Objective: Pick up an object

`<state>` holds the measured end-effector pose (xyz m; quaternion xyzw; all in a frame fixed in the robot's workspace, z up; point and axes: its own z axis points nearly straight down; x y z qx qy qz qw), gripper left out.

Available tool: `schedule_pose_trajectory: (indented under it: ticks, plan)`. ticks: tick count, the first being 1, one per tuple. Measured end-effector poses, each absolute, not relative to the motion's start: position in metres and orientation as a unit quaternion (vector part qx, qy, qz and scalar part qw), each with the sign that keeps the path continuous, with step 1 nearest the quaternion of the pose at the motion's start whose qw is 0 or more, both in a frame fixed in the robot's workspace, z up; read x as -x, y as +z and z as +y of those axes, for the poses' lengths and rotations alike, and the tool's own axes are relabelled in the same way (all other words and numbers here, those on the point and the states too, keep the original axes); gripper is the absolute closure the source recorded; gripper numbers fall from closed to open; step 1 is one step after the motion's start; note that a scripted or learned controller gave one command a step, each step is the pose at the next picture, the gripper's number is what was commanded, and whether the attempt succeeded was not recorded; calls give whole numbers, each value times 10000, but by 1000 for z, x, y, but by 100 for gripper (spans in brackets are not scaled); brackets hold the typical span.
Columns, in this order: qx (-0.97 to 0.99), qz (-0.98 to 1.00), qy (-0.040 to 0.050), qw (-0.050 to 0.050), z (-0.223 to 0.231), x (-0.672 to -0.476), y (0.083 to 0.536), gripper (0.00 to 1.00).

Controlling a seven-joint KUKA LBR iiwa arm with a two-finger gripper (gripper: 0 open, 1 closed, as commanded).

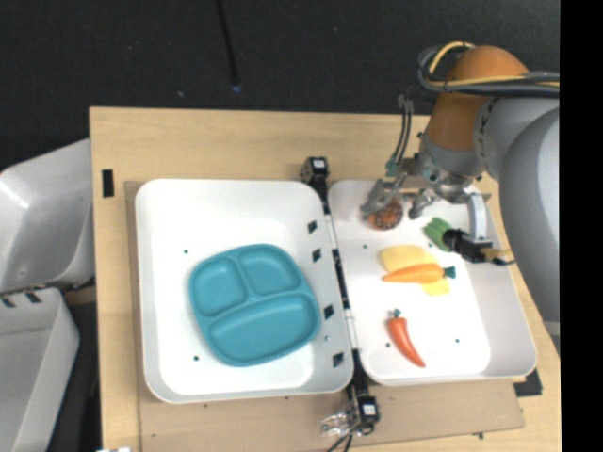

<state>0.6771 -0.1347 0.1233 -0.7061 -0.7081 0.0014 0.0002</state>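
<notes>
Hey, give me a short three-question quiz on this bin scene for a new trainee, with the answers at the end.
1. True or false: the teal three-compartment plastic plate lies in the right white bin.
2. Which toy lies nearest the camera in that bin: A) red chili pepper, B) orange carrot, C) yellow wedge?
3. What small item sits right under the pincer?

Key: 1 false, it is in the left white bin. 2 A. 3 a round brownish mottled object.
</notes>
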Motion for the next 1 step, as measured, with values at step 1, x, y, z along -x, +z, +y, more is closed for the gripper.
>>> schedule_pose_trajectory:
  ticks: [1]
  plan:
    - [7058,-7084,-8,-32,-136,-679,139,100]
